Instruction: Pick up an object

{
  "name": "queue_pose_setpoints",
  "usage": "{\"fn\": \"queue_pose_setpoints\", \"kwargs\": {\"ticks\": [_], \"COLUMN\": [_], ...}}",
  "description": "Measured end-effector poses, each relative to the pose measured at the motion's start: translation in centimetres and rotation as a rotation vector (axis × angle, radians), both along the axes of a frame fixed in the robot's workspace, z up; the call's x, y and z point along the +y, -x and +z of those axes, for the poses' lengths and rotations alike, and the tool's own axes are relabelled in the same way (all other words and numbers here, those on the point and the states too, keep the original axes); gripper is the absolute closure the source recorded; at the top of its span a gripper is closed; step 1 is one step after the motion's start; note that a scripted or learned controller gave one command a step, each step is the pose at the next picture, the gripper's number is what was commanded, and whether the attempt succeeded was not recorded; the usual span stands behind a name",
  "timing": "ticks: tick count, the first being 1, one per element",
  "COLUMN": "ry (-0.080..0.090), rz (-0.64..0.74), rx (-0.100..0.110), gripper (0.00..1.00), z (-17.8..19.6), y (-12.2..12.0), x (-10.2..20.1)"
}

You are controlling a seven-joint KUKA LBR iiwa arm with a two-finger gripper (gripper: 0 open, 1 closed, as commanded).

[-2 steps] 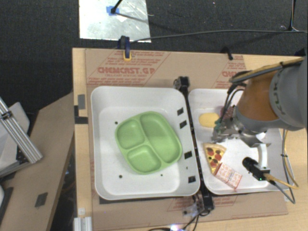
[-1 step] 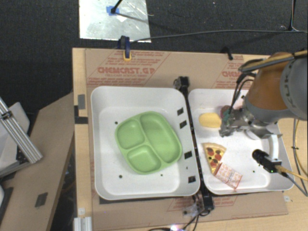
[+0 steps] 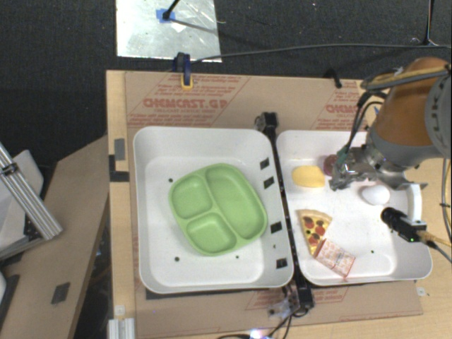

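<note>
The right bin (image 3: 409, 263) holds a yellow rounded object (image 3: 308, 176), a pizza slice toy (image 3: 314, 229), a small pink and white packet (image 3: 335, 258), a white egg-like object (image 3: 375, 194) and a dark red item (image 3: 330, 164) partly hidden by the arm. My gripper (image 3: 341, 177) hangs low over the right bin's far half, just right of the yellow object and next to the red item. The wrist above it covers the bin's back right corner. I see nothing clearly between the fingers.
The left bin (image 3: 152, 189) holds a green divided plate (image 3: 216, 207). A black divider (image 3: 277, 189) runs between the bins. A black cable part (image 3: 401, 224) of the arm reaches over the right bin's right side.
</note>
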State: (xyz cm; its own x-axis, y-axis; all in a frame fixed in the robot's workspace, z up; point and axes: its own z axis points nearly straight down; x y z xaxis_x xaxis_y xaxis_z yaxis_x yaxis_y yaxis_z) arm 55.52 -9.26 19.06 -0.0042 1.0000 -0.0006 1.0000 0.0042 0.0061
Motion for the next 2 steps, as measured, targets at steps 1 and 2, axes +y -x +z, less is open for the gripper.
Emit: {"fn": "queue_pose_setpoints", "kwargs": {"ticks": [1,2], "ry": [0.001,-0.002], "rz": [0.0,0.005], "rx": [-0.002,0.002], "gripper": [1.0,1.0], "z": [6.1,6.7], "y": [0.0,-1.8], "x": [-0.8,4.2]}}
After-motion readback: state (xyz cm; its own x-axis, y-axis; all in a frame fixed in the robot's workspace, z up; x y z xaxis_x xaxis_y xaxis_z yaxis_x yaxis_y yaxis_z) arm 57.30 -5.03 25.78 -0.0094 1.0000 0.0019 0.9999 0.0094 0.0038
